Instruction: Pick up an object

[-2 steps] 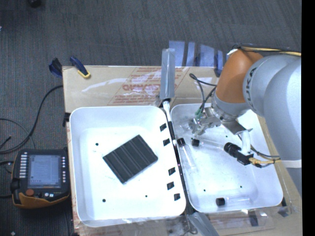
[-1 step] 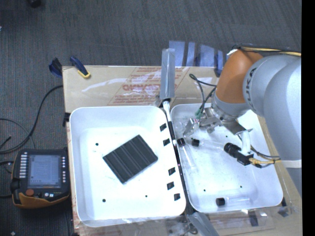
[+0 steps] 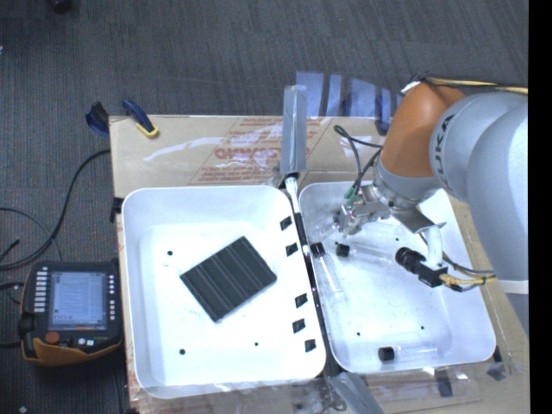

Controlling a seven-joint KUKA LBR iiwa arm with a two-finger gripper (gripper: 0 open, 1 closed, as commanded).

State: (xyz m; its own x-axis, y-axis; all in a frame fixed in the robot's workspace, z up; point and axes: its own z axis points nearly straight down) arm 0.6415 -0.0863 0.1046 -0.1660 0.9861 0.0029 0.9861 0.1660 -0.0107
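On the bench (image 3: 172,149), a brown board with faint red printing too blurred to read, two shallow white bins sit side by side on dark grey ribbed carpet. The left bin (image 3: 142,231) holds a dark ribbed slab (image 3: 228,278), lying flat and turned at an angle near the centre. The right bin (image 3: 466,335) holds clear tubes with black caps: one (image 3: 375,251) lies just below the gripper (image 3: 352,216), another (image 3: 405,352) near the front wall. The arm (image 3: 474,158) shows part of its maker's name, "UKA". How far the gripper is open cannot be told, and nothing is seen in its grasp. A handheld control screen (image 3: 71,309) rests on the floor at left; a blue and yellow clamp (image 3: 138,117) grips the bench's far corner.
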